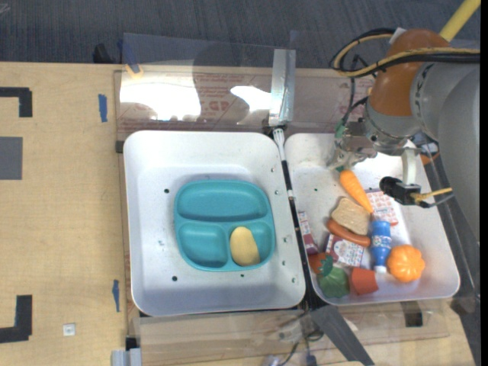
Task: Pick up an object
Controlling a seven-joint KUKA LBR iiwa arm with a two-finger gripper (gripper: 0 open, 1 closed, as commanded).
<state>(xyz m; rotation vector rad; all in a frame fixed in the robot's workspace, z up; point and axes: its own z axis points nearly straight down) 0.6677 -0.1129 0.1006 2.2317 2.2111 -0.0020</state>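
Left shallow white bin (145, 280) holds a teal plastic divided tray (217, 204); a yellow potato-shaped toy (244, 245) sits in the tray's lower right compartment. Right shallow white bin (442, 277) holds the clutter: orange toy carrot (354, 190), slice of toy bread (351, 217), toy sausage (349, 233), blue-and-white bottle (380, 242), small orange pumpkin (405, 263), red block (363, 281), green toy (333, 282). Carrot's long axis runs diagonally, upper-left to lower-right. Claw (349, 148) sits over the right bin's upper part, just above the carrot's upper end; can't tell its opening or whether it grips anything.
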